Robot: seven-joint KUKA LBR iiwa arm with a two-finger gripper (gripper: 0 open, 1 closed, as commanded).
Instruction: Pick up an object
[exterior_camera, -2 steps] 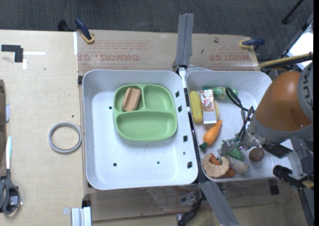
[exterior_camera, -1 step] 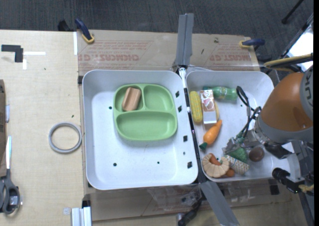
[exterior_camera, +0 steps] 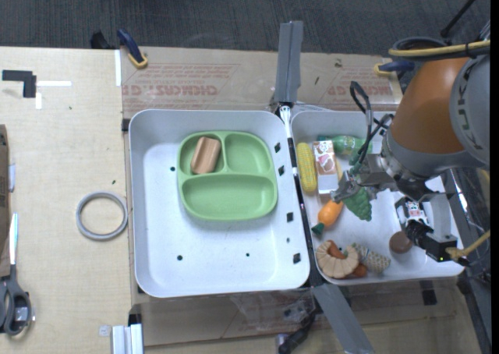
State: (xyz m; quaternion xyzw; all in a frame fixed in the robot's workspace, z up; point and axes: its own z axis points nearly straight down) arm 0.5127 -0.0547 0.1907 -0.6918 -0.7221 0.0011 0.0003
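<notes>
Overhead, the grey arm with its orange band reaches into the right bin [exterior_camera: 456, 267], and its end effector [exterior_camera: 352, 186] hangs low over the toys there; whether it is released or clenched I cannot tell. Just beneath it lie a green leafy toy [exterior_camera: 362, 204] and a small carrot [exterior_camera: 330, 214], with a corn cob [exterior_camera: 306, 167] alongside. The left bin [exterior_camera: 156, 259] holds a green divided plate [exterior_camera: 228, 175] bearing a sausage-like piece [exterior_camera: 205, 155].
</notes>
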